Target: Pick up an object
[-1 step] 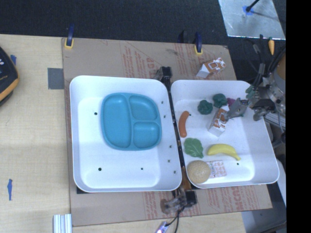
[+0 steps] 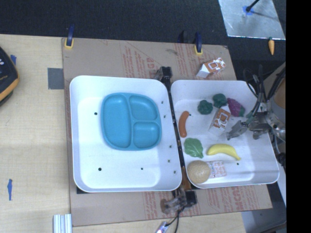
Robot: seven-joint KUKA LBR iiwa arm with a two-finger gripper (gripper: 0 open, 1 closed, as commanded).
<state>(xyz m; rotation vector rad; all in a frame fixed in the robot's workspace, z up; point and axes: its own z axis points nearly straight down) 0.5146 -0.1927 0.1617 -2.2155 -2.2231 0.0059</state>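
While the pincer point(image 2: 236, 131) hangs spread and holding nothing over the right bin point(image 2: 265, 174), the small carton point(image 2: 220, 119) lies just left of its fingertips, the banana point(image 2: 223, 151) below-left, the purple toy point(image 2: 235, 106) just above.

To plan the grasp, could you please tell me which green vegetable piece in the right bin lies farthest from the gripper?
The flat, light-green leafy piece, beside the yellow banana; both dark-green florets sit higher up.

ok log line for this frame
stage: reaching | gripper: low in right bin, beside small carton, nothing seen held | blue plate: in left bin
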